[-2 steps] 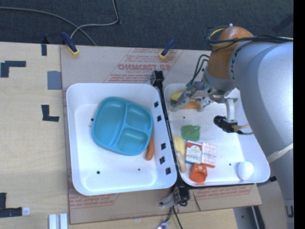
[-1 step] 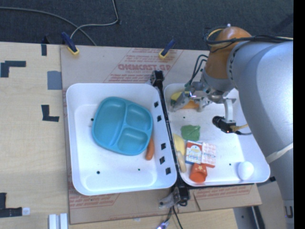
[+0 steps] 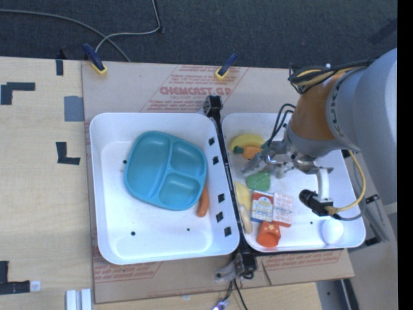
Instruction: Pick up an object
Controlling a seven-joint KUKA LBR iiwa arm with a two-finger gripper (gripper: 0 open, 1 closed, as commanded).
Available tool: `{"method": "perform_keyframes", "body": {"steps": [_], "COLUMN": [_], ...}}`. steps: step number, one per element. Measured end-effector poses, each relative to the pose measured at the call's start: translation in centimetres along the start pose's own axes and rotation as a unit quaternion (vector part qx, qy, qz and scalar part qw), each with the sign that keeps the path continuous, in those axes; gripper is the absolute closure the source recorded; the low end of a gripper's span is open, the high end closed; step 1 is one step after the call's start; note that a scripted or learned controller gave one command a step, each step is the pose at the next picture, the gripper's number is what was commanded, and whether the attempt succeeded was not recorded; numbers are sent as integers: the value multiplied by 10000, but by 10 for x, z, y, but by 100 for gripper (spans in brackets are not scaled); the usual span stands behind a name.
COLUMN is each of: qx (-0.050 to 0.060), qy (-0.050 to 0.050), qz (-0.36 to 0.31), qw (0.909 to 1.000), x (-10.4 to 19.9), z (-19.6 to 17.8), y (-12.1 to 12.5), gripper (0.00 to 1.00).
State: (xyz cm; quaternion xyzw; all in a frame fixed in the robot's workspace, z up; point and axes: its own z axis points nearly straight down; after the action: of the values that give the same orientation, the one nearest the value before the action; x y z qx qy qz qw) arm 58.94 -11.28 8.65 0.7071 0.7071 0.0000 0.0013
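From above, the right-hand shallow white bin [image 3: 352, 241] is crowded. A green, leafy-looking plastic item [image 3: 259, 181] lies near its middle, and the two-finger gripper [image 3: 266, 162] on the grey arm with the orange band [image 3: 316, 118] is down right over that piece, at its upper edge. I cannot tell whether the fingers are spread or pressed together, nor whether anything is between them.

Around the green piece things sit close: a yellow banana-shaped toy [image 3: 247, 140] with a small orange piece [image 3: 250, 152] just above, a pale yellow corn-like stick [image 3: 243, 203] along the bin's left wall, a small red-and-white printed carton [image 3: 271, 208] just below, and an orange-red cup-like object [image 3: 268, 236] near the front rim. A white egg-shaped object [image 3: 332, 230] rests in the front right corner, well apart from the rest.

The left shallow white bin [image 3: 103, 192] has more room: a light blue divided plastic plate [image 3: 165, 170] lies tilted across it, with a small orange carrot-like toy [image 3: 203, 203] touching its lower right edge. Bare floor shows along the front of that bin.
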Motion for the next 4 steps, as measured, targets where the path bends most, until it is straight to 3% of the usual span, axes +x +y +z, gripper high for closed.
{"method": "perform_keyframes", "body": {"steps": [1,2,3,4], "qx": [-11,37,42,0], "qy": [5,8,22,1], "qz": [-10,-9,-17,1], "qw": [10000,10000,10000,10000], "x": [15,14,4,-19], "z": [1,2,1,0], "y": [47,78,78,-1], "gripper": [0,0,0,0]}}
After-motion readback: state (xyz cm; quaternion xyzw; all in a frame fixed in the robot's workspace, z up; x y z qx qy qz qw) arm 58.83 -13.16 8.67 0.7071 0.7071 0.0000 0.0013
